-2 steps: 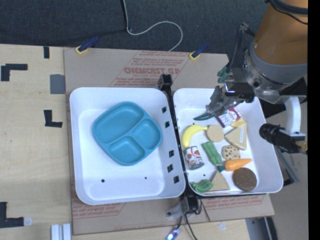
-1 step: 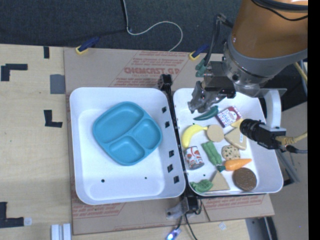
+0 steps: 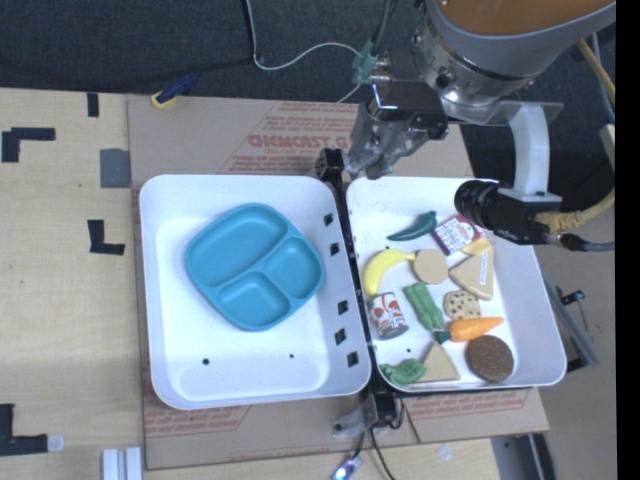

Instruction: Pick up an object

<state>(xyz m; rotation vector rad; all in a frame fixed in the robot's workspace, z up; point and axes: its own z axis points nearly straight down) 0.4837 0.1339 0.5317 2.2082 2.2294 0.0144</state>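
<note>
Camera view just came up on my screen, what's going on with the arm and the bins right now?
The arm's gripper hangs over the far edge of the bench, near the seam between the two bins. Nothing shows between its fingers. The right bin holds toy food, including a banana, a carrot, a green pepper and a brown cookie. The left bin holds a blue divided tray. No pick yet.

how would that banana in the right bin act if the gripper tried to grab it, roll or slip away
The banana looks like smooth moulded plastic, so probably stiff, light and a bit slippery. Its curve means it would more likely pivot or skid than roll. It lies close beside a round cookie, so a push might nudge that too.
</note>
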